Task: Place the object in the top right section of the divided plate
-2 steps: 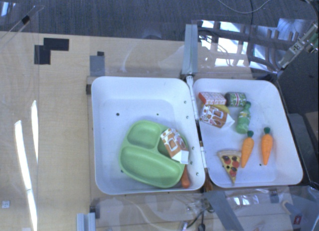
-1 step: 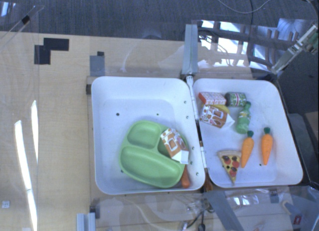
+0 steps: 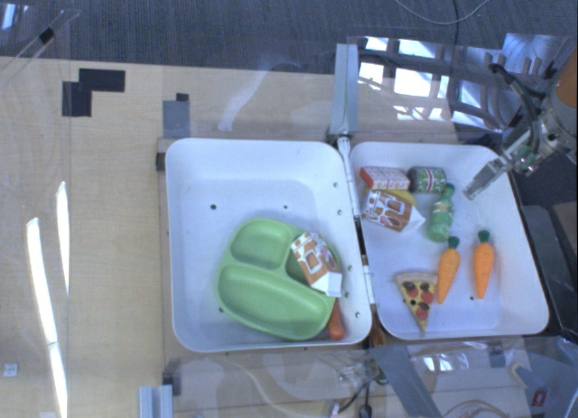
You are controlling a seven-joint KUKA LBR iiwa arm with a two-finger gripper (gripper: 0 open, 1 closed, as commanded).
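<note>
While hovering at the right bin's point(image 3: 533, 317) far edge, end effector point(image 3: 483, 181) opening indeterminable, risking knocking the green bottle point(image 3: 441, 218) or missing the divided plate point(image 3: 271, 294).

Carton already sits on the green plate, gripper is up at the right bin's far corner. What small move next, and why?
Probably hold clear or retreat: the carton already lies in the top right section of the divided plate, and the gripper is over the right bin, away from it.
</note>
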